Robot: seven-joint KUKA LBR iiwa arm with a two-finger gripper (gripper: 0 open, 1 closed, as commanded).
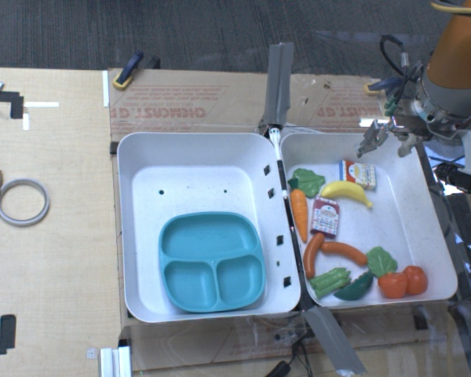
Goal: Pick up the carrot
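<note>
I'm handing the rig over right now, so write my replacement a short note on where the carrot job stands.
Gripper: above the right bin's far edge, holding nothing; whether its fingers are open is unclear.
Carrot: lying in the right bin by its left wall, below the lettuce and beside the small red packet.
Done: nothing yet; the carrot is untouched.
Left: move over the carrot, descend, grasp, lift.
</note>
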